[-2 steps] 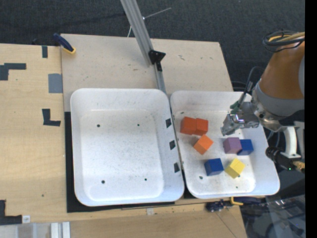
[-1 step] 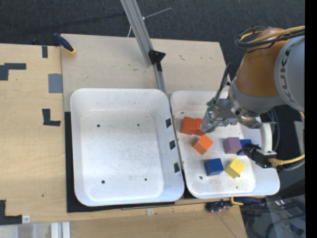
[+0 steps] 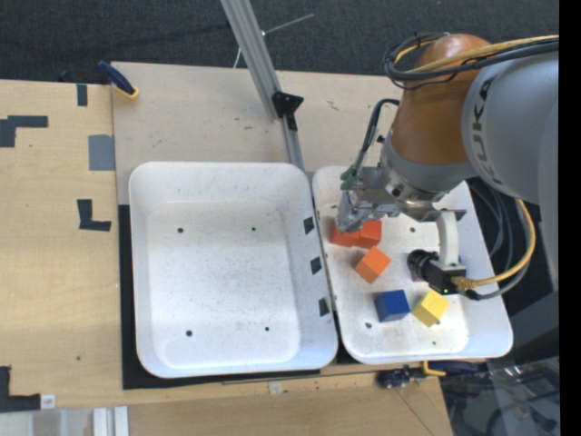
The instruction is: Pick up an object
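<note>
Yellow block [image 3: 432, 308], blue block [image 3: 392, 304], gripper [image 3: 352, 214] above red block [image 3: 357, 235]

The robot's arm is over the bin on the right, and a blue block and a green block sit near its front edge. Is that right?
Almost. The block beside the blue block is yellow, not green. The camera view shows both near the right bin's front edge, with the arm above that bin.

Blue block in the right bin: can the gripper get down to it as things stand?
Probably yes. The blue block lies uncovered, with nothing on top; the gripper sits over the red block nearby. The yellow block alongside may crowd the fingers.
</note>
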Robot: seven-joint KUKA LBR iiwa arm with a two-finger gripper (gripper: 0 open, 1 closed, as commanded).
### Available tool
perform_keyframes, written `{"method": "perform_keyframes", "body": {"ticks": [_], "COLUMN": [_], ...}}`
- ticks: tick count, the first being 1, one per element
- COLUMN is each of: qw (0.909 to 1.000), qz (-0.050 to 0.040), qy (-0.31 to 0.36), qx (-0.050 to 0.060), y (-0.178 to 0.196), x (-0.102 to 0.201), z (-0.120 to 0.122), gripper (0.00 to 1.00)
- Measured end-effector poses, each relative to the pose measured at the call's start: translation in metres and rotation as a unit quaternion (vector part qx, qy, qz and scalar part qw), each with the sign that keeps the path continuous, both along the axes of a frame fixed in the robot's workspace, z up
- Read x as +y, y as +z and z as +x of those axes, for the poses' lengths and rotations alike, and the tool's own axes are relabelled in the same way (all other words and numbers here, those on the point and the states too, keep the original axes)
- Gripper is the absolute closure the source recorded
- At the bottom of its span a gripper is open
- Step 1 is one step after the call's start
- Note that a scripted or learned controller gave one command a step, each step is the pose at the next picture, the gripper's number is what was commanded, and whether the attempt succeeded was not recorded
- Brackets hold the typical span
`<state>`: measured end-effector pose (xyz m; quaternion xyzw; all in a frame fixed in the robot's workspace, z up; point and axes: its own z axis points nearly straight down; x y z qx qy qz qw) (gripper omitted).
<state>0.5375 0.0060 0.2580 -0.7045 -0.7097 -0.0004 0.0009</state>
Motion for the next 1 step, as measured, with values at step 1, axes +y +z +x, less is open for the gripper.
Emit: {"method": "perform_keyframes", "body": {"ticks": [1], "qw": [1.0], "qz": [-0.0001], "qy": [0.0], "qx": [0.0], "y": [0.0024], "x": [0.049], "z": [0.0129], "gripper": [1.0]}}
